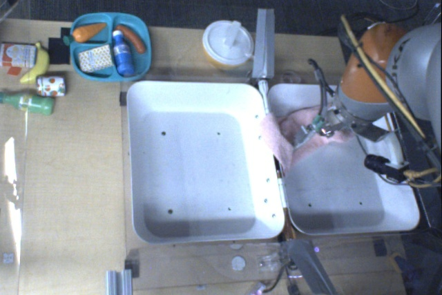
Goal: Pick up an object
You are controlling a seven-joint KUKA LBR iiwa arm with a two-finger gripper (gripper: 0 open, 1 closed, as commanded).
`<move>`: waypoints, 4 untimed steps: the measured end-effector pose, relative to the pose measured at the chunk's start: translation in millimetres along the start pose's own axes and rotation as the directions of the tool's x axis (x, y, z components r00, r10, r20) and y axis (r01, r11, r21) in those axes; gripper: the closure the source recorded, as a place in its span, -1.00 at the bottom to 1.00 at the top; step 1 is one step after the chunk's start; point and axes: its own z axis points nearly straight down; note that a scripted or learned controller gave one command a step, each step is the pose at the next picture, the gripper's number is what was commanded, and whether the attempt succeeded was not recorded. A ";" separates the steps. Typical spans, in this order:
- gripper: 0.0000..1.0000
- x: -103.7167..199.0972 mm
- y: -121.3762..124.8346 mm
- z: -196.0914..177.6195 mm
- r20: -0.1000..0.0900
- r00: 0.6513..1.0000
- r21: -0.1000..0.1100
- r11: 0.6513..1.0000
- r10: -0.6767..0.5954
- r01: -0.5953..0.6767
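Because the pink cloth [293,136] is draped against the left wall of the right bin [345,217], with part of it riding up over the divider toward the left bin [200,162], it is judged to be the one thing within reach that could be picked up. It lies crumpled rather than flat, so raised folds are offered to a pinch from above. The gripper [319,125] is seen low over the cloth's upper right part, at or just above the fabric; whether the claw is apart or together cannot be told, since the tip is small and blurred against the pink. No cloth is clearly seen caught in it, so no hold is claimed. The arm [373,72] is brought in from the right, its orange band set high above the right bin's far corner and the wrist angled downward and leftward toward the cloth. Cables are carried along the arm's side. The step in hand is judged to be the descent onto the cloth or the closing on it, with the lift not yet made. Outside the bins, a blue divided tray [138,31] of toy food and a lidded white cup [228,43] are set well apart from the work.
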 end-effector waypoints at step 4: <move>1.00 -9.6 30.1 -4.9 0.016 0.994 -0.024 0.994 -0.110 0.110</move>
